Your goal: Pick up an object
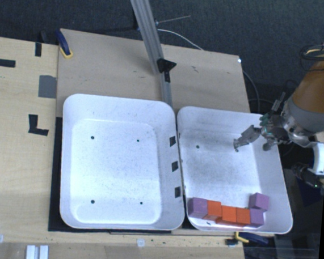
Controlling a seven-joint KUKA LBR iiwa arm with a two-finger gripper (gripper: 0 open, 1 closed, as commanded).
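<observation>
Several small blocks lie along the near edge of the right bin [272, 165]: a purple block [198, 206] at the left, orange blocks [229, 214] in the middle, and two purple blocks [259, 201] stacked at the right corner. My gripper [254, 142] hangs over the bin's far right part, well above and behind the blocks. Its fingers [244, 138] stand apart, open, with nothing between them.
The left bin [69, 145] sits beside the right one, with black clips along their shared rim. A slanted metal rail [149, 28] runs down to the bins' far junction. A yellow and blue tool [249, 238] lies just before the right bin's front rim.
</observation>
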